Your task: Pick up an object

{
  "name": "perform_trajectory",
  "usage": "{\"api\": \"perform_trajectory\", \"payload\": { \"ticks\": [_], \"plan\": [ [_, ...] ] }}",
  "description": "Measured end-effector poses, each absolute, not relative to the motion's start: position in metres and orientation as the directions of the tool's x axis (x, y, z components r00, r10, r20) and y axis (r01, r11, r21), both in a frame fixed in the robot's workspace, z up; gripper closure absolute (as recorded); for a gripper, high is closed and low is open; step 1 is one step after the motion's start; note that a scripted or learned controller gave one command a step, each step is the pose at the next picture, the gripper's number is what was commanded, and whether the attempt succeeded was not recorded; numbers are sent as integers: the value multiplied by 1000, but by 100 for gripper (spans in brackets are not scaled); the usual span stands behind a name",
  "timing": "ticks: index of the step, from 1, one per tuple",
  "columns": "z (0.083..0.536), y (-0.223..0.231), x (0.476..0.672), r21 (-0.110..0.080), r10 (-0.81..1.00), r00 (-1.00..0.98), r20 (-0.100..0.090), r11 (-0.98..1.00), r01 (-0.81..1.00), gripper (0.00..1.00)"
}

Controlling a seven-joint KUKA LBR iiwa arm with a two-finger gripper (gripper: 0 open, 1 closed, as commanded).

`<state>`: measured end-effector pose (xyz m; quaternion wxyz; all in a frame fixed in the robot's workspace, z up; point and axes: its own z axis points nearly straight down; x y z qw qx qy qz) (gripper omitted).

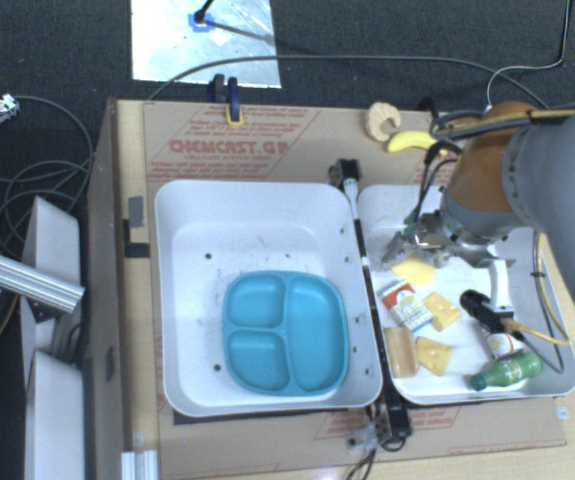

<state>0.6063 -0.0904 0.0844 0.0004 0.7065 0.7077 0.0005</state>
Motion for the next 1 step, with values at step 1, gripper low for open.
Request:
{"api": "perform_trajectory", "payload": {
  "ticks": [1],
  "plan": [
    [84, -84, 574, 0, 1000, -1, 0, 1, 1000, 0]
  ]
}}
